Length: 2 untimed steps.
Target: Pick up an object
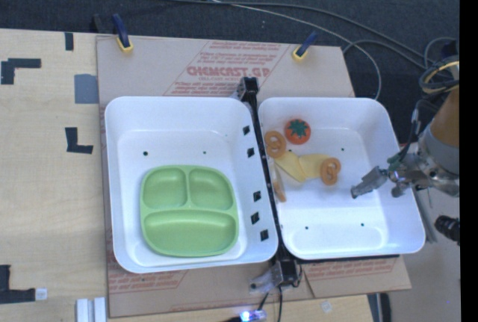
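The gripper (368, 184) hangs over the right side of the right bin (396, 238), holding nothing; whether it is open or closed cannot be told. Well to its left lie a toy tomato (298, 131), 2 pretzels (275, 142) (330, 170) and a yellow cheese wedge (300, 166). The left bin (119, 186) holds a green divided plate (190, 210).

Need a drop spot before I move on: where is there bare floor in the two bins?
Right bin: bare front half, below the pretzels and gripper; its back-left corner is crowded around the tomato. Left bin: bare back strip behind the green plate.
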Each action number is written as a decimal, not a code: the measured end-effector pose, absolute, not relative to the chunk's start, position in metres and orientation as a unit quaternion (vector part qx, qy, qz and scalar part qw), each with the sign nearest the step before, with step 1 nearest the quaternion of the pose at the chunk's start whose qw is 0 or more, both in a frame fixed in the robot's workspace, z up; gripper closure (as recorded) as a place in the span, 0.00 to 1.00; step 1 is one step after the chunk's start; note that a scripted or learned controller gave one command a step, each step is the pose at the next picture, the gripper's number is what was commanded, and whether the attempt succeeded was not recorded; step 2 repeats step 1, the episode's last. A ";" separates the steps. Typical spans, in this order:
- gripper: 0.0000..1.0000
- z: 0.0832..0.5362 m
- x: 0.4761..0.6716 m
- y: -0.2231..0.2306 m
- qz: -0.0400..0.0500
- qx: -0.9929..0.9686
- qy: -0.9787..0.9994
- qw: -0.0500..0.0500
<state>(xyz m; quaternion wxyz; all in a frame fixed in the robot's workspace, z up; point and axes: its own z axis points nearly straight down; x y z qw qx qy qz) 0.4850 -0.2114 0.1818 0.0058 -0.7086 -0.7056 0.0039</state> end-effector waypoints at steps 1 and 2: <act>0.00 0.188 0.488 -0.211 0.001 -0.707 -0.707 0.000; 0.00 0.188 0.488 -0.211 0.001 -0.707 -0.707 0.000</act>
